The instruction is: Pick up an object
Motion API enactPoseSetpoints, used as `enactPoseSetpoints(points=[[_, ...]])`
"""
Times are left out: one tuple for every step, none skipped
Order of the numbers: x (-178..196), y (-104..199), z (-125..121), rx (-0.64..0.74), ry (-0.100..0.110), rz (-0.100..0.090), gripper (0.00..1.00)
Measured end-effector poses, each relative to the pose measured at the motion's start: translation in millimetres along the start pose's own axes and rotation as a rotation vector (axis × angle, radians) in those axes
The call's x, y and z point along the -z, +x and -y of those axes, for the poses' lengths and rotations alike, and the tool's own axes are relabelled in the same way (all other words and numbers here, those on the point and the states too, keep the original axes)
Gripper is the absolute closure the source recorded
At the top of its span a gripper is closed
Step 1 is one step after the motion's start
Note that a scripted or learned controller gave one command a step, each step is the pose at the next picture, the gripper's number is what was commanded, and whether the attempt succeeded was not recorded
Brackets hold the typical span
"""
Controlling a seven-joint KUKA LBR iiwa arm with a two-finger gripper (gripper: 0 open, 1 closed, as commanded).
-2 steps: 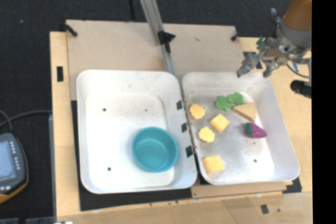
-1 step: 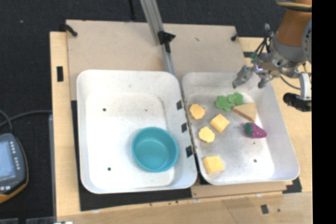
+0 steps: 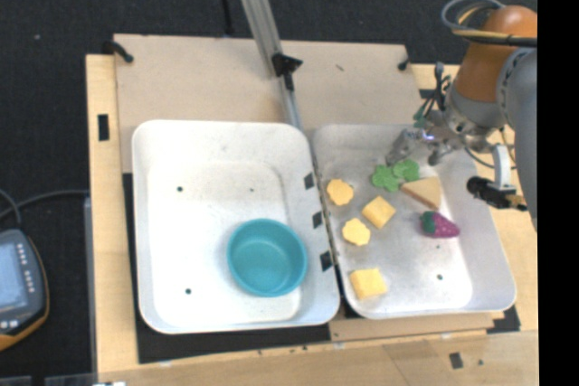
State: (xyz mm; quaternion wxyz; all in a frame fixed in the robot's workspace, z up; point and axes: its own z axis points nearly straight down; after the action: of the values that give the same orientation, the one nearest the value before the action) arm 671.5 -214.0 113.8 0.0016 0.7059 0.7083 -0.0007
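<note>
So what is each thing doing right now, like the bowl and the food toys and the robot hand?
Bowl: upright, in the left bin.
Four yellow pieces: lying loose in the right bin.
Green piece: lying flat, touching the wedge.
Wedge: lying flat.
Purple piece: lying alone.
Gripper: low over the right bin's far edge, just above the green piece, holding nothing I can see.

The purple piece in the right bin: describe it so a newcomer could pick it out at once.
Look in the right bin, the one holding the small food pieces, opposite the bin with the teal bowl. Near its right side, just below the tan wedge, lies the purple piece. It is the only purple item; the others are yellow, tan or green.
</note>
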Motion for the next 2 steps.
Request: enactPoseSetpoints(points=[[12.5,-1.4,-1.1,0.002,-0.004,0.004,1.0],[76.6,1.4,0.7,0.001,-0.007,-0.001,1.0]])
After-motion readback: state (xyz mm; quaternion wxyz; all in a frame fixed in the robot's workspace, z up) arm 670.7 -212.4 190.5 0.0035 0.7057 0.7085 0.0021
